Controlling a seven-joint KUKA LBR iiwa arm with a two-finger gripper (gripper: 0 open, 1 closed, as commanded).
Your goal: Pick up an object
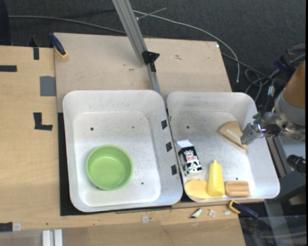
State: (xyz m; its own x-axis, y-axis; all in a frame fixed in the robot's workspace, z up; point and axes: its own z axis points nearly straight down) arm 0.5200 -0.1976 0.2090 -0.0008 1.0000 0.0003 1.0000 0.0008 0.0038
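bowl (109, 167) in left bin (72, 106) (alone)

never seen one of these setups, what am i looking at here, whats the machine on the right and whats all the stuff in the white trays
One camera fixed above a bench looks down at a slant on two shallow white bins. The machine at the right is a robot arm, grey with an orange band; its two-finger gripper sits at the right bin's edge, close to a tan wedge-shaped block. I cannot tell whether it grips the block. Also in that bin: a small black-and-white carton, a yellow bottle, a flat yellow piece and a tan bread-like item. The left bin holds a green bowl. The arm's job is to pick up an object.
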